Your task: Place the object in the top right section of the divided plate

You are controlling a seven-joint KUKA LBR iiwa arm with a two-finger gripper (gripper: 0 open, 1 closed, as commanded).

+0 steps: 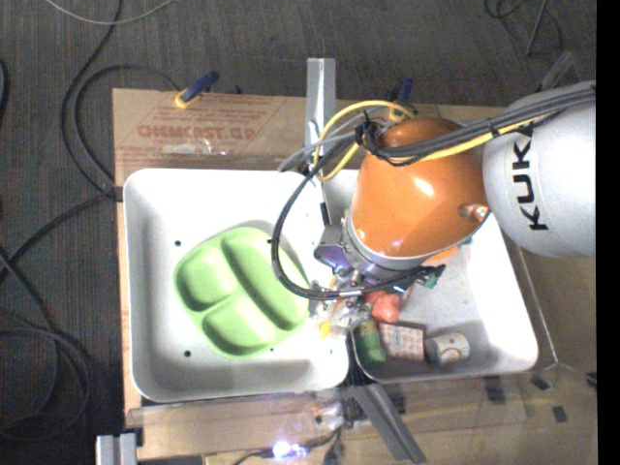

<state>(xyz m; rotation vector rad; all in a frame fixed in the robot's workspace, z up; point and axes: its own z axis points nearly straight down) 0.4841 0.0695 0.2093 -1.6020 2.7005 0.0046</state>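
**One green divided plate in the left bin, arm low over the right**

One pale green three-section divided plate (239, 290) lies tilted on the floor of your left white bin (155, 201), nearer that bin's right wall than its left. Just past the shared wall, in the right white bin (513, 332), small objects cluster at the front left corner: a red lump (386, 305), a green piece (368, 340), a brown printed box (402, 341) and a pale cylinder with a printed face (448, 348). You see the arm's orange band (417, 197) hanging directly above that cluster. The gripper (344, 289) sits at the divide between the bins; you cannot tell whether it grips anything. A yellow-and-blue clamp (195, 88) rests on the bench's far edge.
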